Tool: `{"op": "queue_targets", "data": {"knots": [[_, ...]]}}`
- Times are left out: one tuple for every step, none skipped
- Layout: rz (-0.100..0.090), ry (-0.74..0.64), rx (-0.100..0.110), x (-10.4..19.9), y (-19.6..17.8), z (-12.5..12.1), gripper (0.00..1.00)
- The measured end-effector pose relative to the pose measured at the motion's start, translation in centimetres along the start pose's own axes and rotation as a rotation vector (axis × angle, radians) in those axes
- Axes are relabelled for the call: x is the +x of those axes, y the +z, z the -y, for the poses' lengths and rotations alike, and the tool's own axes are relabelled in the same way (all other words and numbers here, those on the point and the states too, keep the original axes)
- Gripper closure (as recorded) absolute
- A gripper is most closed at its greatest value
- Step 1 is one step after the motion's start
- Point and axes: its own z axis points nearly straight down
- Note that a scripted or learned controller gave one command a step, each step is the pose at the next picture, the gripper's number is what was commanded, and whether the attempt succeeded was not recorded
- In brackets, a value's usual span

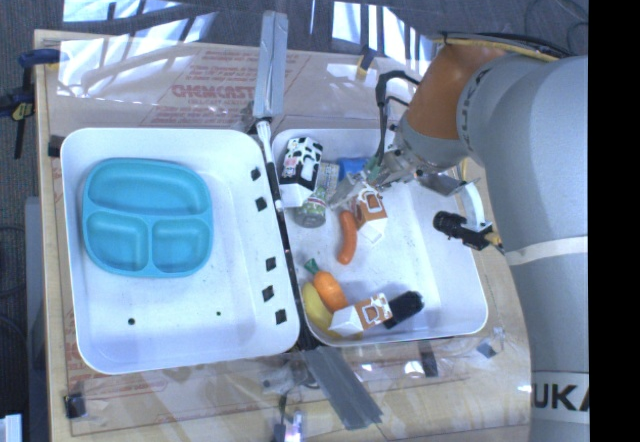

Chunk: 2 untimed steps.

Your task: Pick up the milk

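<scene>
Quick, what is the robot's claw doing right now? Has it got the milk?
Gripper: low in the right bin, among the items; open or shut cannot be told, and no milk can be seen between its fingers.

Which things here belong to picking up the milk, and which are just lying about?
For the job:
milk carton
claw
right bin

Lying about:
blue divided plate
left bin
carrot
sausage
can
banana

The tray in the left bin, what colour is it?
Light blue, seen in the camera view: the tray has three compartments.
</scene>
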Motion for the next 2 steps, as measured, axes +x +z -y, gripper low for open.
{"op": "queue_targets", "data": {"knots": [[0.002, -0.008, -0.005, 0.2, -1.1, -0.3, 1.00], [0.002, 0.017, -0.009, -0.3, -6.0, -0.1, 1.00]]}}
